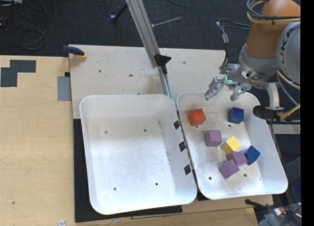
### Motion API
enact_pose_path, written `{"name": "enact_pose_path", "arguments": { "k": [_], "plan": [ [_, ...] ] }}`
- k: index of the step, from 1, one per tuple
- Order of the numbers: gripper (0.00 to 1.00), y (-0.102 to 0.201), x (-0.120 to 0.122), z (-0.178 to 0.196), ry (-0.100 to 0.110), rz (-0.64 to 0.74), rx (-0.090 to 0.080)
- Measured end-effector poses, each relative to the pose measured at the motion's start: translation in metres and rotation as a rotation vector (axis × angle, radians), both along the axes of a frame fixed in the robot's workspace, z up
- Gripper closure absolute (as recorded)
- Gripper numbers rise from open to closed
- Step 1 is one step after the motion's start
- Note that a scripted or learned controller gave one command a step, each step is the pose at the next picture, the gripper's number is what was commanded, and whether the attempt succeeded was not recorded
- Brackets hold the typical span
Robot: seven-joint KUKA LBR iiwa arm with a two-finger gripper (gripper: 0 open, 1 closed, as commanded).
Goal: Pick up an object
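The right bin (267,181) holds several small blocks: an orange one (197,117), a blue one (236,115), a purple one (213,138), a yellow one (230,145), another blue one (252,154) and two more purple ones (228,168) near the front. My gripper (225,90) hangs above the far edge of this bin, its two fingers (213,90) spread apart with nothing between them. It is open, up and to the right of the orange block and left of the far blue block.
The left bin (93,122) lies beside the right one, joined by a divider with black clips (182,146). A slanted aluminium post (145,29) rises behind the bins. A black cable fitting (267,113) sticks in at the right bin's edge.
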State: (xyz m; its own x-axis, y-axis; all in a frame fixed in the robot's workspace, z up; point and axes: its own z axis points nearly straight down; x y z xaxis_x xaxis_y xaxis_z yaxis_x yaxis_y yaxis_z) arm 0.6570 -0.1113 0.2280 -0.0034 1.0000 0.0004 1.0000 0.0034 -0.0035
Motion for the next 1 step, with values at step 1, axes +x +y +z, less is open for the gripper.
{"name": "enact_pose_path", "arguments": {
  "k": [1],
  "plan": [
    [0.0,0.0002,0.0,0.0,0.0,0.001,0.0]
  ]
}}
